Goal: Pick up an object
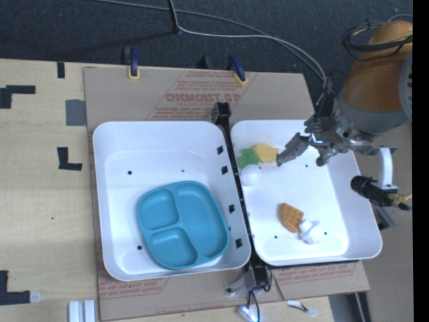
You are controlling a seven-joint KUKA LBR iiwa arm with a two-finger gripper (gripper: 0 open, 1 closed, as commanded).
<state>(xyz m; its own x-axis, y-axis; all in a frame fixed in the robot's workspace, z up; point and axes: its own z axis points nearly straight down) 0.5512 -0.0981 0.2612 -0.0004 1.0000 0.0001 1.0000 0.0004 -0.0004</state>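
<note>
The jaws (310,150) stand apart with nothing between them, poised over the upper part of the right bin (348,247). Just to their left lies a yellow-and-green toy (258,155), the nearest thing to take; a waffle piece (291,217) sits lower down, well apart. This looks like the approach step. The next move calls for shifting left and lowering over the toy. Further left, the other bin (110,146) holds a blue plate (182,225).
</note>
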